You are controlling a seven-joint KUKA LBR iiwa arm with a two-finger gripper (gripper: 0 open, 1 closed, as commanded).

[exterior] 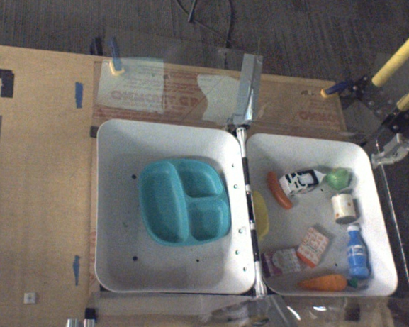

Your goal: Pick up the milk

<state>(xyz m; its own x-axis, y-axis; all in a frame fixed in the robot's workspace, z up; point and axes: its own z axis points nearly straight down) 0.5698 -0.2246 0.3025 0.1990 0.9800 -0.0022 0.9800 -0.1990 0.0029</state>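
The milk is a small white carton with black cow patches. It lies on its side near the back of the right bin, tilted with one end toward the back right. A red sausage touches its front left side, and a green piece lies just to its right.
The right bin also holds a white can, a blue bottle, two red-and-white boxes, a carrot and a yellow banana along the left wall. A teal divided plate lies in the left bin.
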